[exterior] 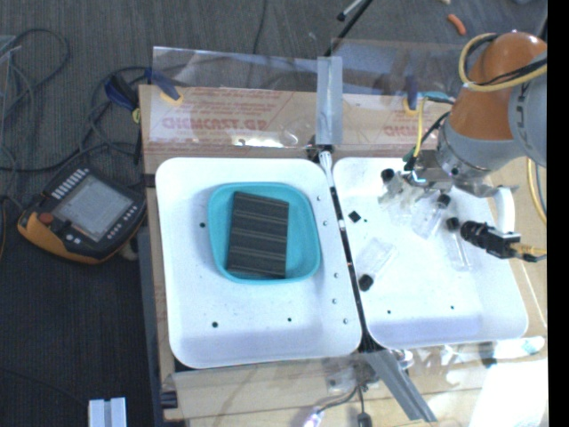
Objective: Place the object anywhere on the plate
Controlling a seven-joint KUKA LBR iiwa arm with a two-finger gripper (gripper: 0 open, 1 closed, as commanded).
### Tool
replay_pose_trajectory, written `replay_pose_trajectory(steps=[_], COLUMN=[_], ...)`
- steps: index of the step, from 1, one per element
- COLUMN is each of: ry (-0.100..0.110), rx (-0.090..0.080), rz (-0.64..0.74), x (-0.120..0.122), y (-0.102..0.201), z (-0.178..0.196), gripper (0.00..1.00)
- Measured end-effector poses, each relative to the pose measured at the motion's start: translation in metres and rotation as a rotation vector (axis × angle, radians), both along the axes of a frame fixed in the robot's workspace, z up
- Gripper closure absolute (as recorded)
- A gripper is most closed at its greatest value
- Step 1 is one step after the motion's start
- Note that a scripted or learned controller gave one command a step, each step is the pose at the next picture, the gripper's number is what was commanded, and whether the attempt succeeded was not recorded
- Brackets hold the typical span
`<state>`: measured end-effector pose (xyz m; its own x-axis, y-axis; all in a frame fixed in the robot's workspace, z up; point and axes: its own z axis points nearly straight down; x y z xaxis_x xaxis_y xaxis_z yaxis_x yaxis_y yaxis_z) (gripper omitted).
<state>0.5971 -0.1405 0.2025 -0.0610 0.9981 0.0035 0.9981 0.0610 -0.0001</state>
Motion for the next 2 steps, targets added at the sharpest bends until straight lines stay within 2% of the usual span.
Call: replay_pose_trajectory(steps=[1,2], ry=[0.001,0.001], rx=[-0.002,-0.002], rz=[0.291,0.291], x=[-0.0491,-0.049], y=[0.0538,0.0535], z=[-0.0157,-0.0156], gripper=[1.0,0.0])
